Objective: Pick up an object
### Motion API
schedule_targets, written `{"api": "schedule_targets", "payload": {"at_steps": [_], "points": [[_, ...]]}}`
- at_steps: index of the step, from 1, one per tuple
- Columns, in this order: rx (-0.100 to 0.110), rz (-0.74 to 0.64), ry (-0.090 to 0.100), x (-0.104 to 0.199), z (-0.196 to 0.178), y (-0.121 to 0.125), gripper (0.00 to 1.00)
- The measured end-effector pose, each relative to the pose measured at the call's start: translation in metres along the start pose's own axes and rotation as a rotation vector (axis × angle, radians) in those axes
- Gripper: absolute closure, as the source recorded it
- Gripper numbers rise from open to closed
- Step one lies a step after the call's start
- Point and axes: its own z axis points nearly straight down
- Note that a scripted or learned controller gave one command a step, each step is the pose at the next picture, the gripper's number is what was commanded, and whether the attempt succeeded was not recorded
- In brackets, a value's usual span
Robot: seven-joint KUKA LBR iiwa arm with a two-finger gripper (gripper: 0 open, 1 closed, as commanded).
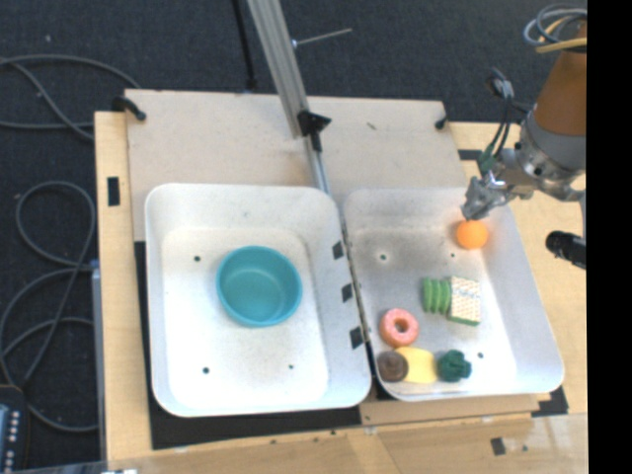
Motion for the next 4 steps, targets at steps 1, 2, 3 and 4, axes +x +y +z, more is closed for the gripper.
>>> {"api": "schedule_targets", "payload": {"at_steps": [1,2,3,4], "points": [[0.002,-0.003,0.001,-0.001,-0.036,0.001,1.00],[0.008,-0.006,0.002,0.056,-0.027,-0.004,1.00],[0.008,-0.006,0.002,0.113,-0.013,-0.003,1.00],[0.009,-0.006,0.002,0.167,0.001,0.000,1.00]]}}
